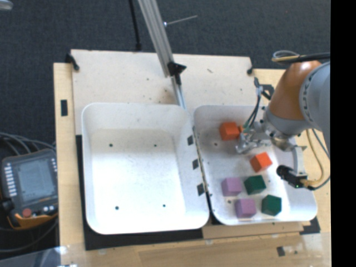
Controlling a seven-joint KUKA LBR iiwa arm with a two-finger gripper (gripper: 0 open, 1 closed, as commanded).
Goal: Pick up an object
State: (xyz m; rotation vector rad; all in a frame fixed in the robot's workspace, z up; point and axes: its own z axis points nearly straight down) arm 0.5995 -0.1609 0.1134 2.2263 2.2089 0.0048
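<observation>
The right bin (pixel 222 218) holds several small blocks. An orange block (pixel 229 130) lies near its back, and a second orange block (pixel 261 162) sits toward the middle right. Two purple blocks (pixel 232 186) (pixel 245 207) and two green blocks (pixel 255 184) (pixel 271 204) cluster near the front. My gripper (pixel 245 144) hangs low over the bin between the two orange blocks, just right of the back one. Nothing shows between its metal parts.
The left bin (pixel 139 111) stands beside the right one, sharing a middle wall. A slanted aluminium bar (pixel 157 35) rises from behind the bins. A teach pendant (pixel 30 182) sits off the bench at the left. Cables trail around my wrist at the right.
</observation>
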